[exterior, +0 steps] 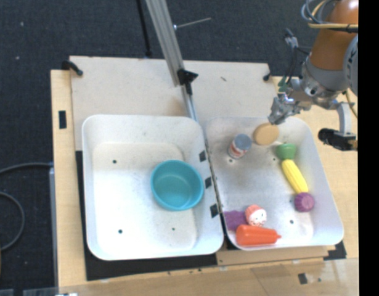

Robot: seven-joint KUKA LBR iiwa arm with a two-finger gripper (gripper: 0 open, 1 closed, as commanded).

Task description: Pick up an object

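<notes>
Above the right bin's [321,184] far edge, the claw [279,114] hangs just over a tan round object [265,134]; whether its fingers are spread or pressed together I cannot tell. Nearby lie a small can [240,145], a corn cob [294,175], a purple ball [304,201] and an orange carrot [257,234]. A blue bowl [177,185] sits in the left bin [103,165].

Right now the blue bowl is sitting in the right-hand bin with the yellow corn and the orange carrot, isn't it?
Not quite: the camera view shows the blue bowl in the left-hand bin, alone. The yellow corn and the orange carrot are indeed in the right-hand bin.
</notes>
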